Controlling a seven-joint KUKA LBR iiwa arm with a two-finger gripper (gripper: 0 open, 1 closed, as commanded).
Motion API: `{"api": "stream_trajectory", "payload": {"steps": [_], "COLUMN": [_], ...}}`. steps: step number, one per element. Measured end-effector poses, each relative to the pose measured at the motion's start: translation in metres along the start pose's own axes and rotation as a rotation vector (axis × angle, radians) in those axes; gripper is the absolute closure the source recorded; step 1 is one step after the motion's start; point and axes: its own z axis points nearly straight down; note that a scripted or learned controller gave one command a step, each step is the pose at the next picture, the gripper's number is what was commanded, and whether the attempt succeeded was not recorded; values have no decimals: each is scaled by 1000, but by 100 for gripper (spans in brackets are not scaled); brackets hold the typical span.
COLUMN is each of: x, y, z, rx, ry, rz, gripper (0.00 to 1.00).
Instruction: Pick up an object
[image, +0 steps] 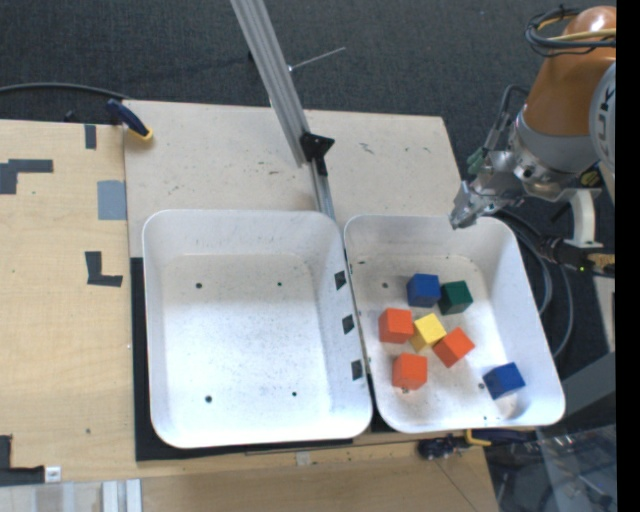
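Tool (468, 212) hangs at the far right corner of the right bin (530, 300), above its rim, and I cannot tell its state. Blocks cluster mid-bin: blue block (423, 289), green block (457, 295), yellow block (430, 328), orange ones beside them. By my judgement the approach is in hand; next it must travel over one block and descend.

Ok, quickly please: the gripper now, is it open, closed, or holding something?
Gripper: cannot be told; it is above the far rim of the right bin, away from the blocks.
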Motion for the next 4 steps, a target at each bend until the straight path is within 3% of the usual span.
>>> {"api": "stream_trajectory", "payload": {"steps": [3,4], "x": [175,228], "y": [-12,-15], "z": [39,26], "rx": [3,1], "ry": [0,1], "rz": [-1,-1], "gripper": [100,100]}}
